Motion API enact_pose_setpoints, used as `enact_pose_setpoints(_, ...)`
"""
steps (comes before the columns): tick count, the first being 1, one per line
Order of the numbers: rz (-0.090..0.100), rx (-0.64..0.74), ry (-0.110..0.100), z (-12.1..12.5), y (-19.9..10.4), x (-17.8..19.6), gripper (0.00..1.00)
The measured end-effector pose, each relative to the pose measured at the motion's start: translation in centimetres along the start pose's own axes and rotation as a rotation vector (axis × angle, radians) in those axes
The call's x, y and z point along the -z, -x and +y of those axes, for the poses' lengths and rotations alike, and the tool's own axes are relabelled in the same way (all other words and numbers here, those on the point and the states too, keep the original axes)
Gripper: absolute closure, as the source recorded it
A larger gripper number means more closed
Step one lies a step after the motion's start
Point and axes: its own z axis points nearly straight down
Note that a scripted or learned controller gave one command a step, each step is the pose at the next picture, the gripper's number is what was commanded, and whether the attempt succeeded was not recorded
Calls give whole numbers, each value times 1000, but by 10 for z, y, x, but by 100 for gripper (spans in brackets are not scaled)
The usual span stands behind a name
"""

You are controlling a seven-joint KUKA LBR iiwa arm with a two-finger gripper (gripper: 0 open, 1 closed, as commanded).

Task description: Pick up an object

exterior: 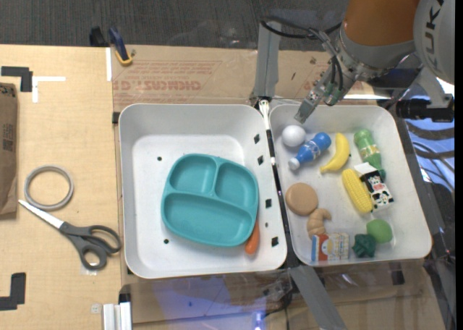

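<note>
the grey arm with the orange band enters from the upper right, partly cut off by the frame. its slim two-finger gripper [307, 111] hangs over the far edge of the right white bin [405, 147], just above a small white ball [293, 134]. the fingers look pressed close together with nothing between them, though they are small and hard to read. beside the ball lies a blue plastic bottle [312, 149], then a yellow banana [336, 153] and a yellow corn cob [356, 189]. in the left white bin [137, 176] an orange carrot [252, 239] is half hidden under a teal divided plate [210, 200].
</note>
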Motion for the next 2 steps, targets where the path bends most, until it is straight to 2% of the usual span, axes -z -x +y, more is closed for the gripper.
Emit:
enact_pose_setpoints(1, -3, 3, -1, 1, 1, 9, 100)
enact_pose_setpoints(2, 5, -15, -1, -42, -38, -21, 100)
